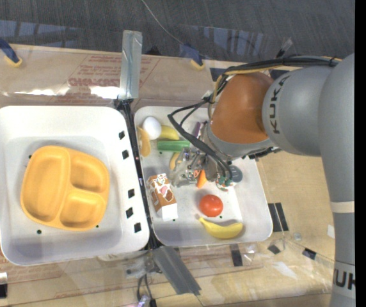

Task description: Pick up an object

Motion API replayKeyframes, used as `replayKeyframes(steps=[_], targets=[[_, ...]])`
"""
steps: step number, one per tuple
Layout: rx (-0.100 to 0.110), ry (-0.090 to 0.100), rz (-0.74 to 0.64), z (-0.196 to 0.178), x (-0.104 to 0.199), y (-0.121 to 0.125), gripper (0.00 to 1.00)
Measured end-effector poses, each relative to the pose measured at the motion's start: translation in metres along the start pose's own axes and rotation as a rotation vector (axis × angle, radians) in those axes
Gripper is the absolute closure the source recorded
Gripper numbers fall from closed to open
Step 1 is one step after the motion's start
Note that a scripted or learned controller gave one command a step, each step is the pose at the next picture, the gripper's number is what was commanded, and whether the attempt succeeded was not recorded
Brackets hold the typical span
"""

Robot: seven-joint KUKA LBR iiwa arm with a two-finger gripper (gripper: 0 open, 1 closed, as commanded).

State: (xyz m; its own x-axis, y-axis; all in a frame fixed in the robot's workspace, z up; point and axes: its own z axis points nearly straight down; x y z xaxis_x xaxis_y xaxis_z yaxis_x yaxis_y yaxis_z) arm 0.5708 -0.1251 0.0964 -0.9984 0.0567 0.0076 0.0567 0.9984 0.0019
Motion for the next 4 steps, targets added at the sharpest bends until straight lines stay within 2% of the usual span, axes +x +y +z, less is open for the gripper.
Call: replayKeyframes(steps=[1,2,3,4], targets=[[0.000,0.000,0.000,0.000,0.000,0.000,0.00],[-0.001,0.003,-0.005,-0.007,-0.001,0.001,1.00],[-0.001,0.003,-0.005,-0.007,-0.001,0.002,0.00],[-0.001,0.004,-0.009,-0.015,-0.001,0.002,1.00]])
